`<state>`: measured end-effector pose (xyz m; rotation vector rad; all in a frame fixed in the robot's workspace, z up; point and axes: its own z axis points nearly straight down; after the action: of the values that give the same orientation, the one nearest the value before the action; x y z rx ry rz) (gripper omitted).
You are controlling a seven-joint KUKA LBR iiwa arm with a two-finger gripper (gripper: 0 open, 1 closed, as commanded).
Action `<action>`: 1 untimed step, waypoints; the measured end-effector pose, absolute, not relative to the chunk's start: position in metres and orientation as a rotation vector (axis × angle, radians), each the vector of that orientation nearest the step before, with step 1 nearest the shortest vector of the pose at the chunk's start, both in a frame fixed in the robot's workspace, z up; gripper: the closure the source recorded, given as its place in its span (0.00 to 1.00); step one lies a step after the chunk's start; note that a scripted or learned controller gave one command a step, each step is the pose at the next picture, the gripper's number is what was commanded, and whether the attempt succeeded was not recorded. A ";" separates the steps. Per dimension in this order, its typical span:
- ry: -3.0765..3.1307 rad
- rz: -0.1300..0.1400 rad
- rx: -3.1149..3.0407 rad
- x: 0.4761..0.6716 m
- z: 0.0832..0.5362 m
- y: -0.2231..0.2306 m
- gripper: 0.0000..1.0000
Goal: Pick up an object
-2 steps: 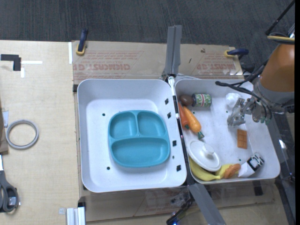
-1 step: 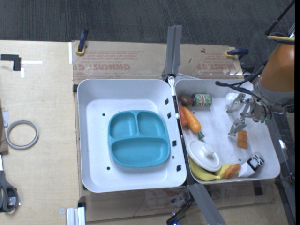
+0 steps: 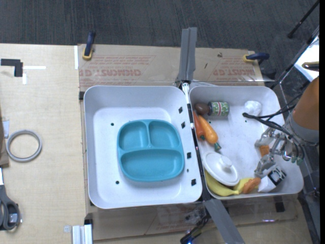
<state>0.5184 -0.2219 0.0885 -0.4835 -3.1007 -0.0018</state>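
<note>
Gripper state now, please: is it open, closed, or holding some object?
Gripper: cannot be told; it sits low at the right side of the right bin, and no object is seen in its grasp.

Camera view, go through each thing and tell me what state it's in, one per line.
Blue plate: right way up, nothing on it, in the left bin.
Bottle: lying on its side.
Carrot: lying flat.
White lid: resting knob up.
Banana: partly under the lid.
Tool: low over the right bin.
</note>
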 end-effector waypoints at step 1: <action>-3.055 -0.002 -0.711 0.506 0.088 -0.189 0.00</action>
<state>0.5062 -0.1890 0.0881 -0.7111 -3.0552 -0.0021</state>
